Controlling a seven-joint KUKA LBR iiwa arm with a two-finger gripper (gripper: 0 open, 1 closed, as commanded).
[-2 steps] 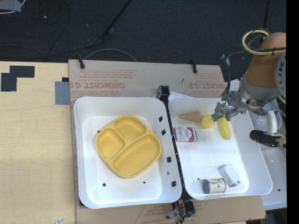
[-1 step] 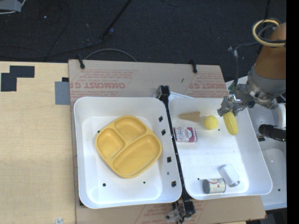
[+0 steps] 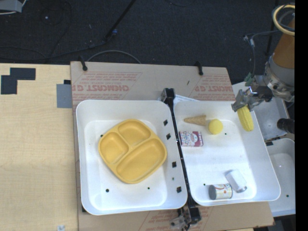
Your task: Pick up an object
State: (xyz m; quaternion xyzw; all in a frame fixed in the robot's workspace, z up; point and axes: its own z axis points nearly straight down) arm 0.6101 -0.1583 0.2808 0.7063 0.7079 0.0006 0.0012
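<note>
Corn [image 3: 246, 118] is hanging from the gripper [image 3: 244, 105], fingers clamped on its top, above the right bin [image 3: 269, 177] rim; lifting is looking under way; next, I judge, is carrying it clear without slipping.

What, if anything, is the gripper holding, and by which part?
The gripper holds a yellow plastic corn cob by its top end, hanging above the right white bin's far edge.
</note>
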